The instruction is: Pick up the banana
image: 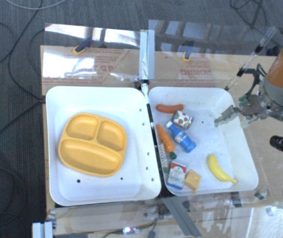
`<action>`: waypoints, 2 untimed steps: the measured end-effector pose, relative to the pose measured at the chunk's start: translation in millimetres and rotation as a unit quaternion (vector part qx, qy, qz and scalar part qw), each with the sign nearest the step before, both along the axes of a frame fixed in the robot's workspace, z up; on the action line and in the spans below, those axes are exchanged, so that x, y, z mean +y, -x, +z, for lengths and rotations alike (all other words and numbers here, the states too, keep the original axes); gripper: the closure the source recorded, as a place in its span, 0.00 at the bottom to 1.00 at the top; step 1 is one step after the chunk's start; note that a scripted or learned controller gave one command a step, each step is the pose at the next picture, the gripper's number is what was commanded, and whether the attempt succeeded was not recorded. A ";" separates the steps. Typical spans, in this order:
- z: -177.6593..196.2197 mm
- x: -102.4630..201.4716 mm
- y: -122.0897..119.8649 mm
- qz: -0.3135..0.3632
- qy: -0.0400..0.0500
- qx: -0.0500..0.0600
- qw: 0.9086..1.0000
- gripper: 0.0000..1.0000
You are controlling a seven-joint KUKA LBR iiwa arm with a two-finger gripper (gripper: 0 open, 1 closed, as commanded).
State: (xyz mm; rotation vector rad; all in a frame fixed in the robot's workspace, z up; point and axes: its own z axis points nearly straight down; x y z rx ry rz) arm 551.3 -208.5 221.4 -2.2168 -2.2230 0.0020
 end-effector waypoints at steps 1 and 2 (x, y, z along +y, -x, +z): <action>-124.0 -8.3 45.7 0.009 -0.002 -0.003 1.000 0.00; -126.7 15.8 59.4 -0.023 0.008 -0.016 1.000 0.00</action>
